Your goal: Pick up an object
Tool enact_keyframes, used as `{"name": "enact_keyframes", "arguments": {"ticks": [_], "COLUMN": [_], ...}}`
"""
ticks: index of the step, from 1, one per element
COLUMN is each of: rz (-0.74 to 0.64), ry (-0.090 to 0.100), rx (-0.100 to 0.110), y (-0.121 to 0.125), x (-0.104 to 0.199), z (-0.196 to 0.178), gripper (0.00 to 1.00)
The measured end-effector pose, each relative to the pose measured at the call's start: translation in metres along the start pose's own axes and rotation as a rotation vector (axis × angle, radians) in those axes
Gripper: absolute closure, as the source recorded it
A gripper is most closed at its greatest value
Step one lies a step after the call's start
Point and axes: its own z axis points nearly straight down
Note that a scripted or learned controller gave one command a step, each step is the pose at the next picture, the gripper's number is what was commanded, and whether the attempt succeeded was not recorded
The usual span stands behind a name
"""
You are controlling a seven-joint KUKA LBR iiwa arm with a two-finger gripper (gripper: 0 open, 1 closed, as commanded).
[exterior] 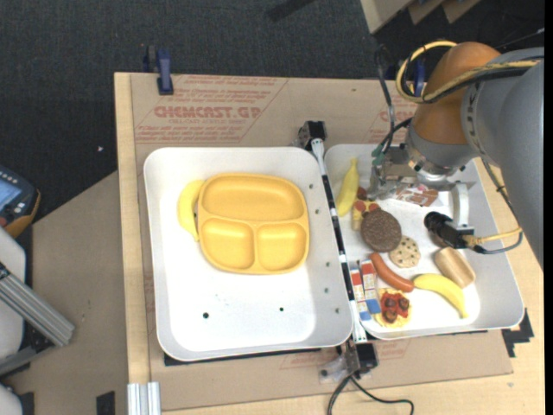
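The gripper (386, 178) hangs low over the far-left part of the right bin (492, 314); whether it is wide or narrow cannot be told. Just beside it lies a corn cob (347, 188) along the bin's left wall, and just nearer a brown burger patty (380, 230), a cookie (403, 252), a hot dog (391, 271) and a banana (442, 290) toward the near edge. The grey arm (505, 102) reaches in from the right, its orange band (449, 93) above the wrist. The left bin (173, 318) carries a yellow divided tray (252, 223) toward its far side, with bare floor along its near edge.
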Motion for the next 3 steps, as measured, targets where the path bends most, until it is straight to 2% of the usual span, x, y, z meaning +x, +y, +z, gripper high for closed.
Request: {"name": "enact_keyframes", "arguments": {"ticks": [1,2,3], "rz": [-0.001,-0.001,0.007], "ry": [0.002,0.002,0.004], "rx": [0.003,0.004,0.016], "y": [0.000,0.036,-0.037], "x": [0.001,0.002,-0.046], "z": [0.001,0.012,0.014], "gripper": [0.00,0.00,0.00]}}
